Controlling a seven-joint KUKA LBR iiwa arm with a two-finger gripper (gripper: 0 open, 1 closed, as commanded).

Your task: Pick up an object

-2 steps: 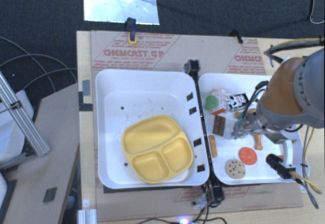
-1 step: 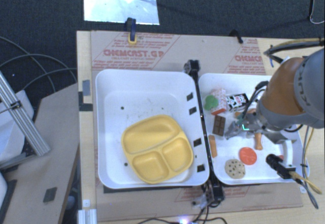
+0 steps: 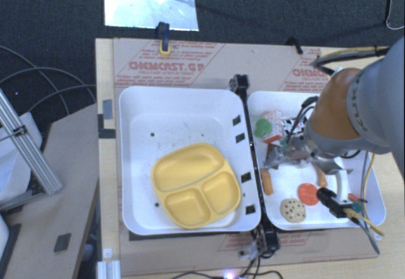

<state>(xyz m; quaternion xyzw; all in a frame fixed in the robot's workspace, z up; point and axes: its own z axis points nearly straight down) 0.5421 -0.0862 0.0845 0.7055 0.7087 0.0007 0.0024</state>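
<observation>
The arm (image 3: pixel 354 107) hides the right bin's (image 3: pixel 373 208) far corner.

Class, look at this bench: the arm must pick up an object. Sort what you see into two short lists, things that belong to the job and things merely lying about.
Belongs to the job:
end effector
green piece
orange stick
red disc
cookie
right bin

Lying about:
yellow divided tray
left bin
yellow clamp

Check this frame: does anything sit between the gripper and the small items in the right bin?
Nothing visible does. The gripper is already down in the right bin, beside the orange stick and green piece; the cookie and red disc lie uncovered.
</observation>
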